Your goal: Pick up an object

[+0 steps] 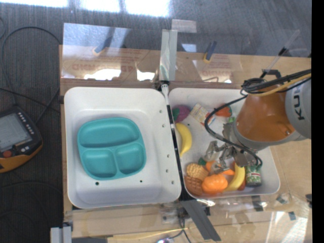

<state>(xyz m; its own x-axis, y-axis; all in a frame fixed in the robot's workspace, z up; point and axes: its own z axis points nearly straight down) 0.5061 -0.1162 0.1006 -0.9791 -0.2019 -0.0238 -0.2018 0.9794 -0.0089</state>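
End effector (pixel 218 155) lowered into the right bin (pixel 271 185), its grip state impossible to tell, above crowded toy food; the orange (pixel 214 185) just below it suits a vertical, centred descent clear of the adjacent banana (pixel 237 177).

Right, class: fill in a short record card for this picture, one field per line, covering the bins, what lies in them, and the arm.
left bin: holds a teal divided tray
right bin: holds a heap of toy food
items seen: banana, orange, waffle, purple piece
arm: orange band above the right bin
gripper: low over the heap, nothing clearly between its fingers
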